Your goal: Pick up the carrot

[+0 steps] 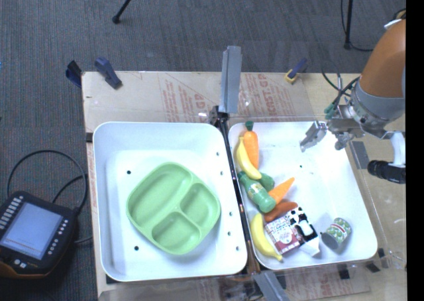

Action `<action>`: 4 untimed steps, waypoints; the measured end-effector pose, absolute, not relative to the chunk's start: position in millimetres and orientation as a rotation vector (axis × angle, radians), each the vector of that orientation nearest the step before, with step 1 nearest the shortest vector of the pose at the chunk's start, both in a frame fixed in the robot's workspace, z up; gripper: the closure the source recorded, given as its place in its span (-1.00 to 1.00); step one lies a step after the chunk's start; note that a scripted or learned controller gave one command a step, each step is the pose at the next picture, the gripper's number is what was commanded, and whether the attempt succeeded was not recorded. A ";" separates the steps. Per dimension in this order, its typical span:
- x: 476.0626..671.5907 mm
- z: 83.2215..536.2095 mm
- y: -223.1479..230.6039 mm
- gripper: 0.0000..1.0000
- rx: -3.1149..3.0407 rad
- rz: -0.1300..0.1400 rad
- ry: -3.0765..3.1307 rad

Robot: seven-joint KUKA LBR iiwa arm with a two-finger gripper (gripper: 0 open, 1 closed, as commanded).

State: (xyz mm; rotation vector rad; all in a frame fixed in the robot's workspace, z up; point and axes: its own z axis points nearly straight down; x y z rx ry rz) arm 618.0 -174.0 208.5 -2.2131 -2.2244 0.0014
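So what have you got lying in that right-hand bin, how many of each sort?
Carrot with green top: 1
Other orange pieces: 2
Yellow bananas: 2
Green bottle: 1
Printed carton: 1
Small can: 1
Total: 8

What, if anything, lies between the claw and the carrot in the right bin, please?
Nothing visible does. The claw hangs over bare floor in the right bin, and the carrot lies to its left by the bin's back-left corner. The banana lies against the carrot on its far side from the claw.
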 end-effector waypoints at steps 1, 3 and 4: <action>608.6 101.5 -139.5 -1.00 -2.205 0.004 -2.229; 556.7 94.2 -120.6 1.00 -2.085 0.003 -2.338; 542.5 185.8 -76.4 1.00 -2.305 0.005 -2.128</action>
